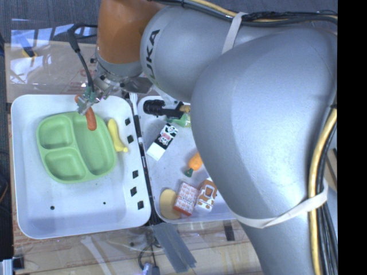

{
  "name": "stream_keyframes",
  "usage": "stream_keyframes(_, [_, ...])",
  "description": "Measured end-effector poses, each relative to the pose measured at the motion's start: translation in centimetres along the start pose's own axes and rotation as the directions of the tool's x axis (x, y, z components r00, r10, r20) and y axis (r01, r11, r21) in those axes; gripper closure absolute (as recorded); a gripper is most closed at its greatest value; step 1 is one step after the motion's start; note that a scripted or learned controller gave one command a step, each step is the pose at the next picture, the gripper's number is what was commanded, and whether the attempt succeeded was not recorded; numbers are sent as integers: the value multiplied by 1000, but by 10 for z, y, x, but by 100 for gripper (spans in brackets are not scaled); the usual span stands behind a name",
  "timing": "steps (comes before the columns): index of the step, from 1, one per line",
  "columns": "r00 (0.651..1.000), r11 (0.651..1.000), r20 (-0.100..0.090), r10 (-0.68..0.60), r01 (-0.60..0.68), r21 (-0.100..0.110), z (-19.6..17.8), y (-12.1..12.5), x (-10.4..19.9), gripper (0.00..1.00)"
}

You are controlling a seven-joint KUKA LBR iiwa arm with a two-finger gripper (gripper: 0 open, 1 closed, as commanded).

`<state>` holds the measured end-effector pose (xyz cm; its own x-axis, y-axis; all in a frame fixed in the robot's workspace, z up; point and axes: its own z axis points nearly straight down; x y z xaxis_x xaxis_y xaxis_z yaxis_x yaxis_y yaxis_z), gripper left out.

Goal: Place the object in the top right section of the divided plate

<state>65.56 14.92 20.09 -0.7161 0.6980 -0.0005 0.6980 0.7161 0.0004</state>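
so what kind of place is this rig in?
Probably a robotics lab bench, not a kitchen: a KUKA arm over two shallow white bins, the left bin holding a green divided plate and toy banana, the right bin small toy cartons.

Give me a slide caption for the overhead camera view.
Gripper at a small orange stick-shaped object over the top right of the green divided plate in the left white bin.

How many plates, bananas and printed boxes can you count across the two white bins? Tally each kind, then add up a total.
Plate: 1
Banana: 1
Boxes: 3
Total: 5
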Motion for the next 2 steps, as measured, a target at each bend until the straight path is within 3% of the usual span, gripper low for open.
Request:
stream_keyframes(1, [980,980,0,197,-197,1,-25,25,36,100])
stream_keyframes(2, [981,981,0,196,-196,1,-25,26,37,0])
